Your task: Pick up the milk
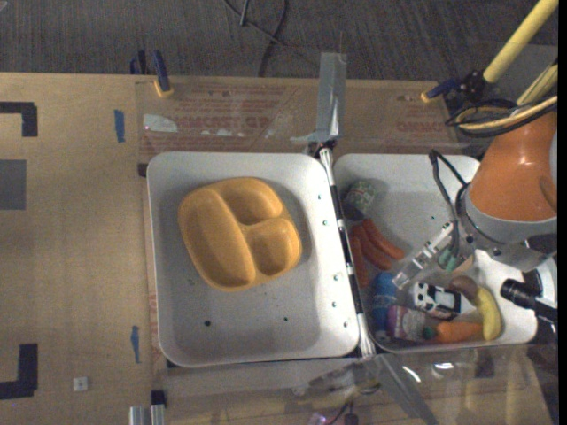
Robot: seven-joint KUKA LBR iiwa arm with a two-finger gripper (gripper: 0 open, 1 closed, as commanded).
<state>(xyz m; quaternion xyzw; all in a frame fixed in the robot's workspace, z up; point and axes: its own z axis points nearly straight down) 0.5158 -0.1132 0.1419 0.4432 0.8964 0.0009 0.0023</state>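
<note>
The milk (pixel 436 298) is a small white carton with black cow patches. It lies on its side near the front of the right bin (pixel 403 177). My gripper (pixel 418 265) hangs low over that bin, reaching down and left from the orange-banded wrist (pixel 514 180). Its tip is just above and to the left of the carton. I cannot see the carton held in it.
Around the milk lie a banana (pixel 488 312), a carrot (pixel 458 331), a pink packet (pixel 406 323), a blue item (pixel 384 289), orange sausages (pixel 376 244) and a green can (pixel 360 195). The left bin (pixel 266 326) holds a yellow divided plate (pixel 237 232).
</note>
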